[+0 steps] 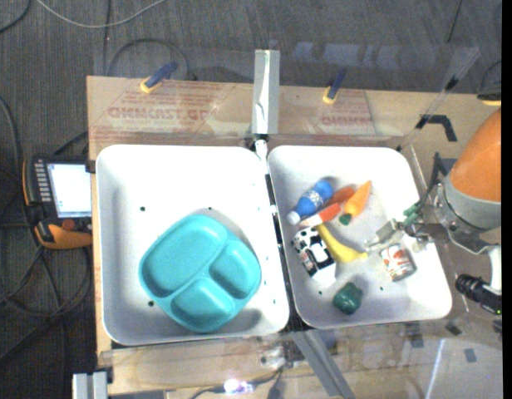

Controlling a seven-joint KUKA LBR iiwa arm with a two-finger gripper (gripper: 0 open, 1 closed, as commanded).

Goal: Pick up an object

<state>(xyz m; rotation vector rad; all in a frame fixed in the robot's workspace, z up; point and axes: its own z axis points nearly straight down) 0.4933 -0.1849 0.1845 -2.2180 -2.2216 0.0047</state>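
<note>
While the arm (pixel 480 181) reaches in from three o'clock, its gripper (pixel 395 231) hangs low over the right bin (pixel 372 158), toward that bin's three o'clock side. How far the pincer is spread I cannot tell, for the metal parts there blur together against the white floor; nothing can be made out held in it. Just at five o'clock from the gripper lies a small red and white can (pixel 398 262), close beside it, though whether they touch is unclear. At nine o'clock from the gripper a banana (pixel 340 247) lies aslant, and just beyond it, at its nine o'clock, sits a black and white toy (pixel 309 248). At twelve o'clock from the banana is a cluster: a blue bottle (pixel 313 199) with a white cap, an orange carrot (pixel 356 196), and between them a red piece (pixel 333 209) that may be a pepper. A dark green block (pixel 349 298) rests alone at the bin's six o'clock, well apart from the cluster. Across the divider, at nine o'clock, the left bin (pixel 140 173) holds a teal tray (pixel 200 272) with three compartments, lying toward its six o'clock edge.
</note>
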